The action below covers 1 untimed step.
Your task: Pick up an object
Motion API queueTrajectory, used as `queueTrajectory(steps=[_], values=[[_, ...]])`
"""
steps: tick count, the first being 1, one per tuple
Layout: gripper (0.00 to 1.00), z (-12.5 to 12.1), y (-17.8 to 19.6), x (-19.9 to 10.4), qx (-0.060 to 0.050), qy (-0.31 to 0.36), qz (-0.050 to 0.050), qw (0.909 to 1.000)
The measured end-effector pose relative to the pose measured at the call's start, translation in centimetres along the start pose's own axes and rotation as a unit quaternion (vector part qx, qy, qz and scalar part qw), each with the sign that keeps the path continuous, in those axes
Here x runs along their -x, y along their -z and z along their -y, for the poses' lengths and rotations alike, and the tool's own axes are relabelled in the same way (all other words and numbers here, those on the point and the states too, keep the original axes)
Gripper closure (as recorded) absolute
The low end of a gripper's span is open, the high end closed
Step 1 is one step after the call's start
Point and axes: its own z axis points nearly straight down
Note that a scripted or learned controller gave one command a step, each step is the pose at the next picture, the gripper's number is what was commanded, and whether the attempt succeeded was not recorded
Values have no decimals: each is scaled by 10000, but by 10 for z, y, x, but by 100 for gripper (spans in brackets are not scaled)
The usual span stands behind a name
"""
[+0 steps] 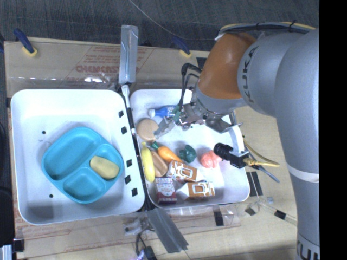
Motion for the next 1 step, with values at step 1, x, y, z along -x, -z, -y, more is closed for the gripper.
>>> queueTrajectory(steps=[1], values=[[0,4,-96,17,48,15,10,10000]])
